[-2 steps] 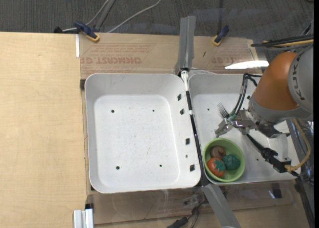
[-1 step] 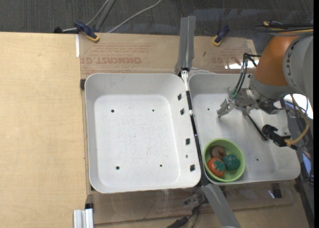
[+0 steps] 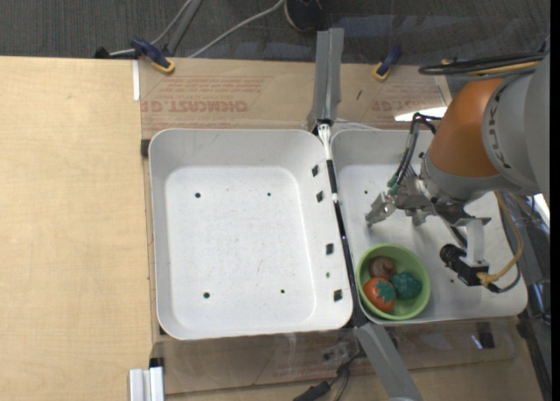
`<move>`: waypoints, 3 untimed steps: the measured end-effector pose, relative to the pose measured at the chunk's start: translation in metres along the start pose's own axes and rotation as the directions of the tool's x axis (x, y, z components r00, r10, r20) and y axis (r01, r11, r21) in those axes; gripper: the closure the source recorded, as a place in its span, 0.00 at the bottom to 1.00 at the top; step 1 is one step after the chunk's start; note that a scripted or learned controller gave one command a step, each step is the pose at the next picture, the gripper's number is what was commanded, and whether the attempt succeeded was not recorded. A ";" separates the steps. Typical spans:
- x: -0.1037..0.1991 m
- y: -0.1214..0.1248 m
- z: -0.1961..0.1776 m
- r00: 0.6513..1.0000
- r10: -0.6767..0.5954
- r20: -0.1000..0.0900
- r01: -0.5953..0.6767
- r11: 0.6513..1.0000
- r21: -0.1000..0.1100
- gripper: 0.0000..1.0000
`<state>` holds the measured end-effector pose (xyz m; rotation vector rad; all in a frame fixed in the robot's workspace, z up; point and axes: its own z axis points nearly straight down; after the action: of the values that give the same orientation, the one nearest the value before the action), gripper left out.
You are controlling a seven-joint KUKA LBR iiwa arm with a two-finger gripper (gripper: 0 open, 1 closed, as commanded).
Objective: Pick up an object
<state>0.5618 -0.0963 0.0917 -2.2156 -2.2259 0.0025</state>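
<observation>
A green bowl (image 3: 395, 281) sits in the front left corner of the right bin (image 3: 359, 163). It holds an orange-red object (image 3: 378, 292), a teal object (image 3: 406, 284) and a brownish one (image 3: 382, 267). My gripper (image 3: 402, 214) hangs over the middle of the right bin, just behind the bowl and apart from it. Its fingers (image 3: 378, 213) are spread open, and I see nothing between them. The grey arm with its orange band (image 3: 462, 132) comes in from the right and hides part of the bin floor.
The left bin (image 3: 162, 215) lies beside the right one, with a raised divider (image 3: 331, 207) between them. A black cable and connector (image 3: 464, 266) trail from the wrist over the right bin. Cardboard and clamps lie behind the bins.
</observation>
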 end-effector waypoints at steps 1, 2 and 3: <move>-0.064 0.094 -0.003 0.999 -0.050 -0.002 0.050 0.999 -0.006 0.00; -0.069 0.091 -0.010 0.999 -0.047 0.003 0.047 0.999 -0.001 1.00; -0.017 0.035 -0.124 1.000 0.007 0.001 -0.007 1.000 -0.004 1.00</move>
<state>0.5967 -0.1129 0.2153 -2.2257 -2.2212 -0.0006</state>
